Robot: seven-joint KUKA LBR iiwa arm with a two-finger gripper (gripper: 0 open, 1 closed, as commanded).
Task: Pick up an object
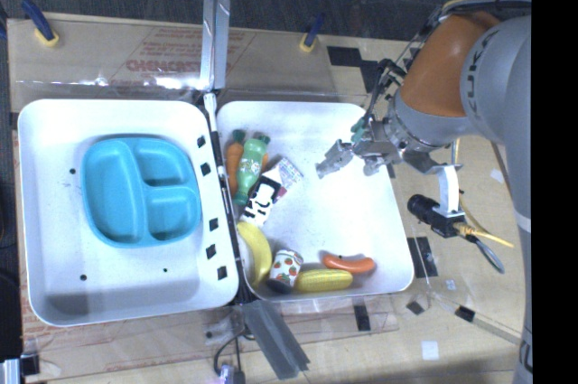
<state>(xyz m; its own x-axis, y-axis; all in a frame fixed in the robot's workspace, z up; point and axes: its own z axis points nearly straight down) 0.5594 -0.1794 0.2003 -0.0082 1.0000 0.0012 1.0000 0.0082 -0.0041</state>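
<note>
White bins (388, 192) on a wooden bench (506, 283), claw (336, 158) state unclear above the right one.

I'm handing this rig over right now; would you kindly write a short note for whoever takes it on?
Gripper: over the upper right part of the right bin, with nothing visibly between its fingers.
Objects: carrot, green bottle and black-and-white carton along the right bin's left wall; banana, small ball, yellow piece and orange piece along its front. Blue divided tray in the left bin.
Done: nothing picked.
Left: choose an object, descend, grasp, lift.
</note>
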